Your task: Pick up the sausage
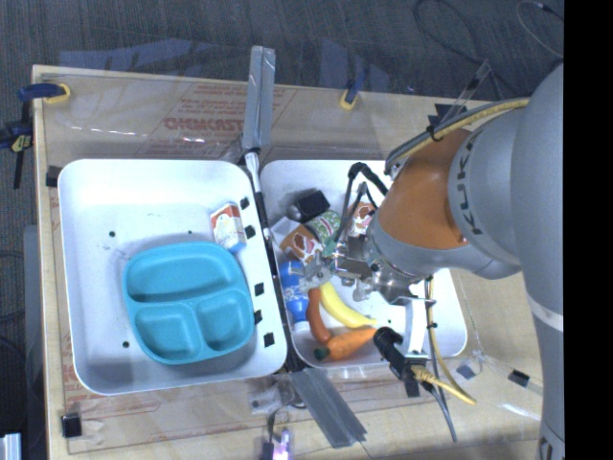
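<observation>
Seen from the fixed camera above the worktop (124,108), I reach in from the right, my grey arm (517,190) and its orange band (426,204) slanting down over the right bin (450,329). My jaws (337,268) hang low over the clutter at that bin's left half; from this angle I cannot tell how far they stand open, nor whether anything sits between them.

The sausage (317,319), a reddish-brown link, lies near the front left of the right bin, running along its left wall, just beside a yellow banana (343,307) and touching an orange carrot (350,344) that lies across the bin's front edge. A blue-and-white bottle (292,290) rests just to the sausage's left. Further back in the same bin sit a brown carton (300,242), a dark block (311,203) and a green-labelled packet (328,226).

In the left bin (96,199), a light-blue divided tray (189,300) fills the front right, and a small red-and-white carton (227,226) leans by the wall that parts the two bins. A yellow cable (436,383) trails off my wrist toward the worktop's front edge.
</observation>
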You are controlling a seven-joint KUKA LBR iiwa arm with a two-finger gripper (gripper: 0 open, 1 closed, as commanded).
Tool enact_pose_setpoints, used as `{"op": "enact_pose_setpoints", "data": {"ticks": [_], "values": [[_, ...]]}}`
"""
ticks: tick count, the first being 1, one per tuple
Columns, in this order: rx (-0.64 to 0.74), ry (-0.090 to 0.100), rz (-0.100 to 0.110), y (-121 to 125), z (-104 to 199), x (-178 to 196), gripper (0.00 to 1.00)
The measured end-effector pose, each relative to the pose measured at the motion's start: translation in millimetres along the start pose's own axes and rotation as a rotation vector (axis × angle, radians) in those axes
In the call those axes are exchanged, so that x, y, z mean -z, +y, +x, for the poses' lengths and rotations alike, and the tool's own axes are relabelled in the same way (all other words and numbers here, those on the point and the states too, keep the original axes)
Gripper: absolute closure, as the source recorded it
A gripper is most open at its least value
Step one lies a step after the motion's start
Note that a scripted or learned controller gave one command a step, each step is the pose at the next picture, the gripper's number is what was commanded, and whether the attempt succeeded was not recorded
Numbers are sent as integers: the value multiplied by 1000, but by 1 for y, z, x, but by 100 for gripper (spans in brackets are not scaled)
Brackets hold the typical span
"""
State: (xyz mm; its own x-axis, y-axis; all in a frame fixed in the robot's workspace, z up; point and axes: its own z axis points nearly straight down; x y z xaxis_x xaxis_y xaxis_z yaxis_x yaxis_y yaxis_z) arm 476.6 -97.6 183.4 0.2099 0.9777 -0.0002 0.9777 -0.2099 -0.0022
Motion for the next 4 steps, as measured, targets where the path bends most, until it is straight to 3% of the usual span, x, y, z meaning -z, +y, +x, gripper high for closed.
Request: {"op": "enact_pose_setpoints", "data": {"ticks": [1,2,3,4], "values": [[-69,-1,0,-5,24,27,0],[-51,-3,-4,1,0,-65,0],[33,3,-1,7,-31,-91,0],[110,1,1,109,-35,-92,0]]}}
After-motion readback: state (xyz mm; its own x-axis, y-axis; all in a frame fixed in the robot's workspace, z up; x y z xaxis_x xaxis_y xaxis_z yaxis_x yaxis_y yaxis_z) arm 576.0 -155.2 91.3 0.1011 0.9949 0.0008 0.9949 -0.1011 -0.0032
